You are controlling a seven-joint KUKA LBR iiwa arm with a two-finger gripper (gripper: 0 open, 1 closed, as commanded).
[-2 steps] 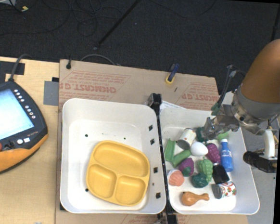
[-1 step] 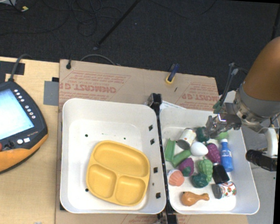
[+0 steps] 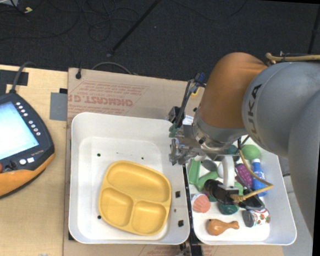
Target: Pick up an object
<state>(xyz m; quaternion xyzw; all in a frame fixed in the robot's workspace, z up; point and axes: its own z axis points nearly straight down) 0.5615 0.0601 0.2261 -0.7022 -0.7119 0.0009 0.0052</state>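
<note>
Claw (image 3: 181, 149) at frame centre over the divide between 2 bins; grip state indeterminate. Risk: striking the right bin (image 3: 284, 231) wall, or snagging crowded toys (image 3: 230, 185).

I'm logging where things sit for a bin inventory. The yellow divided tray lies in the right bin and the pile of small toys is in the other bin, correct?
Not quite. The camera view shows the yellow divided tray lying in the left bin; the pile of small toys is in the other, right bin.
</note>
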